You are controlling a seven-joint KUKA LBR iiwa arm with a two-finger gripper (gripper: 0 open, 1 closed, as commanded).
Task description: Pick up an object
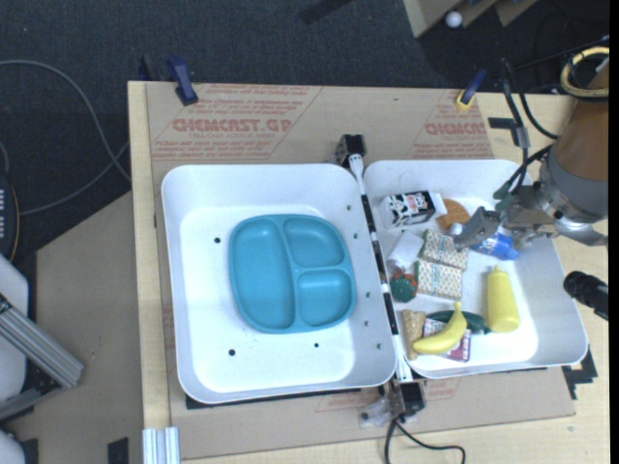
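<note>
The right bin holds several small items. Among them are a black-and-white carton, a brown round piece, two checked packets, a yellow bottle, a banana and a green piece. My gripper hangs low over the bin's upper right part, just right of the brown piece and above the checked packets. A small blue item lies directly beneath it, partly hidden by the wrist. I see nothing clearly held.
The left bin holds a blue divided plate. A black divider rail runs between the bins. The grey arm with its orange band comes in over the right bin's far right corner. Cables hang above it.
</note>
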